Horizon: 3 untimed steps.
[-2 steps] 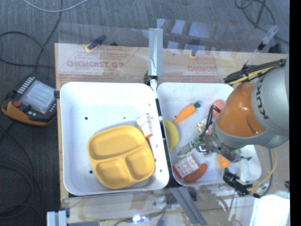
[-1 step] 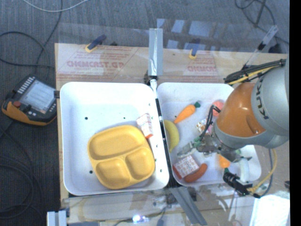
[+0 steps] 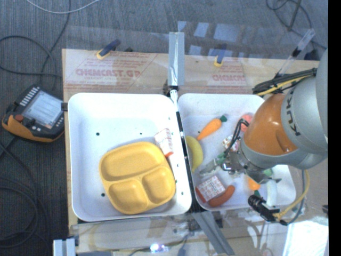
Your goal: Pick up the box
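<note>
While the arm (image 3: pixel 282 127) reaches in from the right, I see its grey body and orange band bent over the middle of the right bin (image 3: pixel 189 101), the wrist pointing down and toward the bin's near left part. The gripper (image 3: pixel 226 161) sits below the orange band, low over the bin floor, a cluster of metal parts whose opening I cannot tell from this slant; nothing is visibly held by it.

The box (image 3: pixel 210 186), a small flat red-and-white pack, lies on the floor of the right bin near its front wall, just below and left of the gripper and apart from it. A red sausage (image 3: pixel 222 196) lies touching or just beside the box on its right. A banana (image 3: pixel 195 151) rests along the bin's left wall, and a carrot (image 3: pixel 211 127) lies tilted above it, nearer the far wall. A small orange piece (image 3: pixel 252 184) shows beneath the arm.

I see a yellow tray (image 3: pixel 138 176) with three compartments in the left bin (image 3: pixel 85 143), lying toward its front right. A second small pack (image 3: pixel 164 140), white with red, leans at the tray's upper right edge, near the wall between the bins. A pendant (image 3: pixel 35 113) rests on the floor to the bench's left.
</note>
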Tool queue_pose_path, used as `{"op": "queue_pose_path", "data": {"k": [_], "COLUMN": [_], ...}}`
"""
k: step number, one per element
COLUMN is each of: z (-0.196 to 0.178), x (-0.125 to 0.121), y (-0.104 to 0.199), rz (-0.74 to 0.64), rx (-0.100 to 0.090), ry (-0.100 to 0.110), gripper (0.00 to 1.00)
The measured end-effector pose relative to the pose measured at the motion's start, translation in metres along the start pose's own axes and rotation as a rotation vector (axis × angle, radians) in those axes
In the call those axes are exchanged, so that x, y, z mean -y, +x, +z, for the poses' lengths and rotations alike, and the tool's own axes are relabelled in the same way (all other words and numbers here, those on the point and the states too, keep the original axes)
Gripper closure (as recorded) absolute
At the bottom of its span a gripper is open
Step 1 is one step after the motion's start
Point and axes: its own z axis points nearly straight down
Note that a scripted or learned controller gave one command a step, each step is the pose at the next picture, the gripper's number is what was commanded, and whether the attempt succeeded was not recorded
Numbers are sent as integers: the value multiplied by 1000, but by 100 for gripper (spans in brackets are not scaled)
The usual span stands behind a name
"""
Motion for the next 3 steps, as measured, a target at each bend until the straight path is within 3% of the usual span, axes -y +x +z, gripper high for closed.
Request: {"op": "queue_pose_path", "data": {"k": [1, 2, 3], "z": [-10, -10, -108], "x": [-2, -2, 1], "y": [0, 0, -20], "rz": [0, 0, 122], "rx": [3, 3, 4], "ry": [-6, -6, 9], "gripper": [100, 0, 0]}}
